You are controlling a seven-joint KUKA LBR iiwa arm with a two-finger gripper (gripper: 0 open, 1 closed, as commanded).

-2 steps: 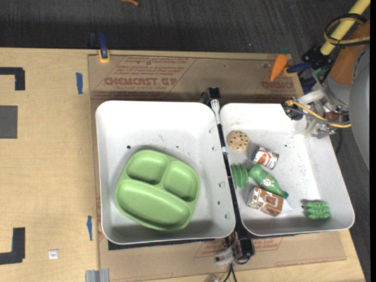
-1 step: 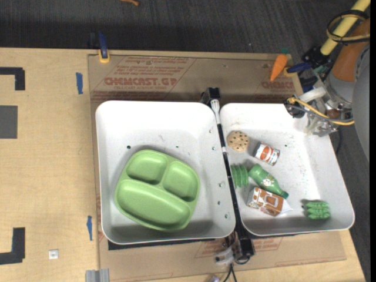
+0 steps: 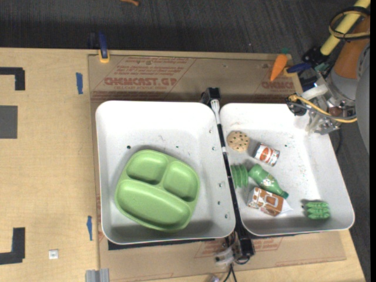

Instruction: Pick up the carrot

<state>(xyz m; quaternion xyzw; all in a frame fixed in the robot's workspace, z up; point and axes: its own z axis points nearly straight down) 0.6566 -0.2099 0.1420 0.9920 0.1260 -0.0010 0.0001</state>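
Lying outside bins, carrot (image 3: 278, 67); arm cut off at right, jaws' state unclear.

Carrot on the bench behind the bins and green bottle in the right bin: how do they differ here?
The carrot is orange with a green top; the bottle is green all over. The carrot lies outside the bins on the cardboard; the bottle lies inside the right bin among other items. The carrot has open space around it; the bottle sits close to a small carton. Both are elongated and lie at a slant.
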